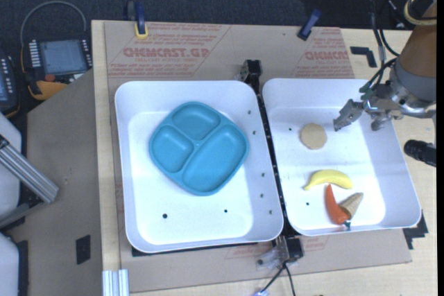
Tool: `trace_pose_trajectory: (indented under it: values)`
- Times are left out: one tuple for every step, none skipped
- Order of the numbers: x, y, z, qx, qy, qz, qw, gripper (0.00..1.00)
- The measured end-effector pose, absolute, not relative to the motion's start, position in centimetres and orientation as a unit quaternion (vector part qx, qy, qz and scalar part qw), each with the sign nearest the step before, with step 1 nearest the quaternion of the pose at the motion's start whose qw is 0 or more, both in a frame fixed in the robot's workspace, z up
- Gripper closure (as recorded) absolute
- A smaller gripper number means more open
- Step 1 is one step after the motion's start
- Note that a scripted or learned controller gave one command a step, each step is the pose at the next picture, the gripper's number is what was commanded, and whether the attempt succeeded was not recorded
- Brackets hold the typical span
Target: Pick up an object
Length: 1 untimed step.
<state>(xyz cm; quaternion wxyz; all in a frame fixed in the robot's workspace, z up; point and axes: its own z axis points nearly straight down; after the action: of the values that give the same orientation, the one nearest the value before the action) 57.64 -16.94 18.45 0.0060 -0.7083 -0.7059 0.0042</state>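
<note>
In the right bin [388, 170] lie a round tan cookie [313, 136], a yellow banana [328, 179], an orange carrot [335, 206] and a tan cone-shaped piece [352, 204]. My gripper [361, 118] hangs over the bin's far right part, to the right of the cookie and a little above it. Its two fingers stand spread apart, with nothing between them. The left finger [345, 117] points toward the cookie without touching it.
The left bin [139, 218] holds a blue divided plate [199, 147]. Black clamps [250, 70] sit between the bins at the far and near edges. A pendant with a screen [61, 56] lies off the bench at the left.
</note>
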Motion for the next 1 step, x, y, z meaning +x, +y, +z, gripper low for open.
trace_pose_trajectory:
  values:
    - [57.99,-16.90,19.27,-0.707,-0.707,0.0000,0.000,0.00]
